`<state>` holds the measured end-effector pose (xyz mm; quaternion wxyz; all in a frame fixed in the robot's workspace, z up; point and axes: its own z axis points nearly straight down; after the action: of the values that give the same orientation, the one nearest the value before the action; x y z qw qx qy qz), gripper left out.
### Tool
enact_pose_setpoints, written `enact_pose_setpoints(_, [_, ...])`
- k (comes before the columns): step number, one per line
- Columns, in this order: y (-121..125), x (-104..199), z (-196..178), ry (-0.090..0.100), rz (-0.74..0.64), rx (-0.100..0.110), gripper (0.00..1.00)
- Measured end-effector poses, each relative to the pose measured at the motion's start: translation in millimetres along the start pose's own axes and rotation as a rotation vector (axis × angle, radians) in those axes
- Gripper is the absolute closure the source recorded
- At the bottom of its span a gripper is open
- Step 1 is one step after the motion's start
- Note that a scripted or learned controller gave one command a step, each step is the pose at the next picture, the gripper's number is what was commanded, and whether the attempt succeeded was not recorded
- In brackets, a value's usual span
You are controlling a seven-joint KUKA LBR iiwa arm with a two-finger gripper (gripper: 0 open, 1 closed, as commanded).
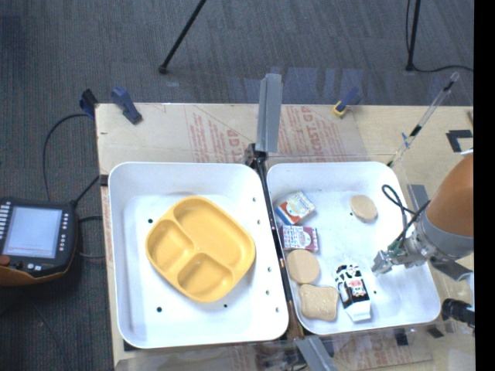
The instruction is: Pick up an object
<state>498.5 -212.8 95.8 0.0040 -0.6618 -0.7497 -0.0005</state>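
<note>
Here the claw (384, 262), grip state unclear, hovers low beside the milk carton (353, 291), likely lining up a grasp.

Dark grey carpet (93, 37), tripod legs (188, 28), plywood bench (186, 130).

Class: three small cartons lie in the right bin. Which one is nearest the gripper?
The black-and-white cow-print carton, low in the right bin, lies nearest the gripper. The red-and-blue carton and the purple carton sit farther off, by the bin's left wall.
</note>
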Motion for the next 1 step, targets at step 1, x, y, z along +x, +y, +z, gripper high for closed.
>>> enact_pose_setpoints(1, [-20.2, 14.7, 10.7, -0.002, 0.576, 0.002, 1.00])
